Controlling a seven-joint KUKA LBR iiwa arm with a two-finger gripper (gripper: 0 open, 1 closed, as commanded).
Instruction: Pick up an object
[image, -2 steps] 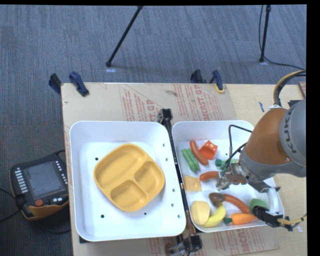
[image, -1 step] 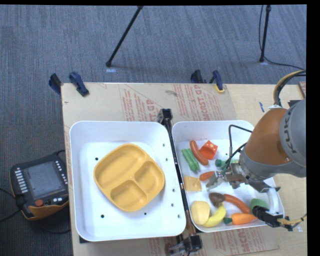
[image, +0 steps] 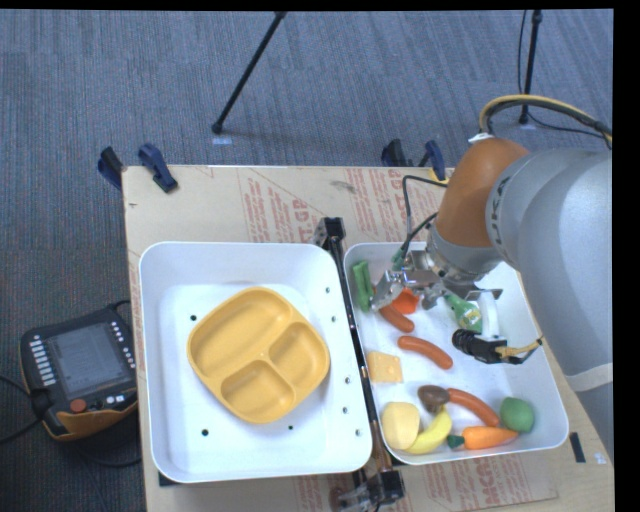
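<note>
The gripper (image: 408, 290) is hovering low in the right bin (image: 540, 375) over an orange-red toy (image: 405, 302), its grasp state unreadable, so nothing is visibly lifted yet.

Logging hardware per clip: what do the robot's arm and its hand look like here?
The arm is thick and rounded, light grey, with an orange band above the wrist. A yellow-and-black cable loops over the top of it. The hand is a small metallic assembly with thin black wires running along it, and a black connector dangles beside it on a cable.
</note>
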